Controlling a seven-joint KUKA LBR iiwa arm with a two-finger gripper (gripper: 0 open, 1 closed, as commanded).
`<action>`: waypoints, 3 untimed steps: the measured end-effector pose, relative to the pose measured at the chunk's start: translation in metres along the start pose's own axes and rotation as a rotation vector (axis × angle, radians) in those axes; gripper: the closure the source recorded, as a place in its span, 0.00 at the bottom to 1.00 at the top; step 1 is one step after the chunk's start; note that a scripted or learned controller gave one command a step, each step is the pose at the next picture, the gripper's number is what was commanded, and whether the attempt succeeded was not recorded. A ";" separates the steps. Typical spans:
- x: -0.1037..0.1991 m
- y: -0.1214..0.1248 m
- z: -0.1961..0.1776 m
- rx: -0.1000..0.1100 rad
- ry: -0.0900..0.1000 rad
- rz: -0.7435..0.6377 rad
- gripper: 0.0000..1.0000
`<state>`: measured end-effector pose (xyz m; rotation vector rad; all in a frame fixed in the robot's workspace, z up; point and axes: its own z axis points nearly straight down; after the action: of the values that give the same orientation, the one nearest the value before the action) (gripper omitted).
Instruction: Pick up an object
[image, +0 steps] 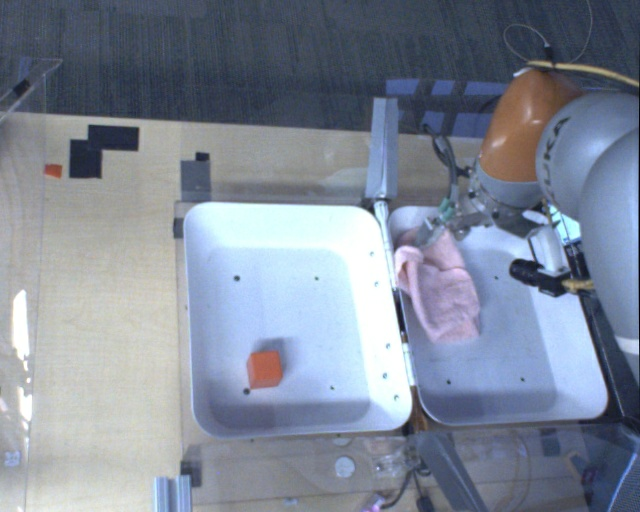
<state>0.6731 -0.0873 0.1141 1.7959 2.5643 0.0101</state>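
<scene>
Hanging from the gripper (447, 222) is a pink cloth (440, 288), its top end bunched up at the fingertips and the rest trailing down and slightly right from there. Its long axis runs away from the jaws toward the near side of the right bin (520, 385), with the narrow end at the jaws and the wider, folded end farthest from them. The jaws look pinched on that top corner of the cloth, though the fingers are small and partly lost against the grey wrist. The cloth lies along the bin's left wall, just right of the divider between the two bins.

Behind the jaws rises the arm (590, 170), its orange band (525, 120) directly above the wrist, with a black cable fitting (535, 275) off to the right of the cloth.

Well to the left of the jaws and lower in view, an orange block (265, 369) sits on the floor of the left bin (210, 300), near its front left corner, far apart from the cloth.

Farther left again, black marks (98, 148) and a small orange tag (52, 171) lie on the bench (90, 330).
</scene>
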 end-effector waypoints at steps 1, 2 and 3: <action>-0.006 -0.004 0.016 0.011 0.007 -0.044 0.00; -0.009 -0.002 0.005 -0.004 -0.010 -0.046 1.00; -0.003 -0.003 0.008 0.008 0.004 -0.050 0.00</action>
<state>0.6719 -0.0913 0.1064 1.7351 2.6149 0.0021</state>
